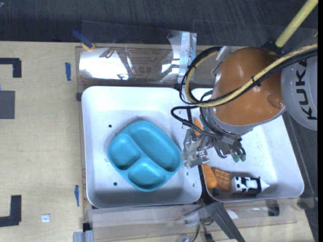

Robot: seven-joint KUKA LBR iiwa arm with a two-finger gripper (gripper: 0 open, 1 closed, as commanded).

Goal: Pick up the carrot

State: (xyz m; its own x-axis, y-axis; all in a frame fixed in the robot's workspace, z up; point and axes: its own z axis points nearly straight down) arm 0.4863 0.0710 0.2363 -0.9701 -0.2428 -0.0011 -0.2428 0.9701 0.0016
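The carrot point(206, 173) is an orange stick lying along the left wall of the right bin point(282, 185), near its front corner. Its upper end runs under my gripper point(196, 154), which hangs low just above it, over the divider between the two bins. The gripper's metal parts hide where they meet the carrot. I cannot make out anything held. The arm's big orange-brown wrist point(247, 92) covers the back half of the right bin.
A blue divided plate point(144, 154) lies in the left bin point(101, 110). Beside the carrot sit an orange textured piece point(222, 178) and a black-and-white toy point(246, 184). Yellow and black cables point(189, 92) loop off the wrist.
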